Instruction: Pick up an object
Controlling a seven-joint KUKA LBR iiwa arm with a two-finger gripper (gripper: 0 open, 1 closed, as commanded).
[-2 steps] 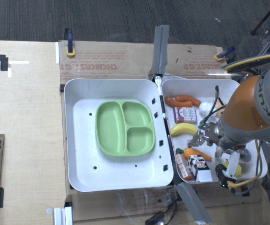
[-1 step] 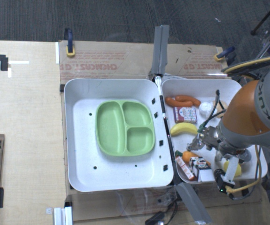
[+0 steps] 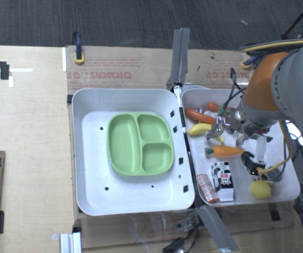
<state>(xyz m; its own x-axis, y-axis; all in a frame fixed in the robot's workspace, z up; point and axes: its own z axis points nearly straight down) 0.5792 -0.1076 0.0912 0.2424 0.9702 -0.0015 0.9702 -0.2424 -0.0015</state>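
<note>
The right bin (image 3: 288, 194) holds several objects. An orange carrot (image 3: 226, 152) lies in its middle, a yellow banana (image 3: 198, 129) sits near the left wall, and a longer red-orange carrot (image 3: 200, 115) lies behind the banana. A yellow lemon (image 3: 261, 190) rests at the front right. A white and black box (image 3: 223, 177) and a red packet (image 3: 208, 189) lie at the front left. My gripper (image 3: 228, 137) hangs low over the middle of this bin, just behind the orange carrot, open with nothing between its fingers.
The left bin (image 3: 88, 157) carries a green divided plate (image 3: 140, 143). A grey upright post (image 3: 180, 57) rises behind the wall between the bins. Black and yellow cables (image 3: 270, 167) hang from the wrist over the right bin. A blue and yellow clamp (image 3: 78, 49) sits on the bench behind.
</note>
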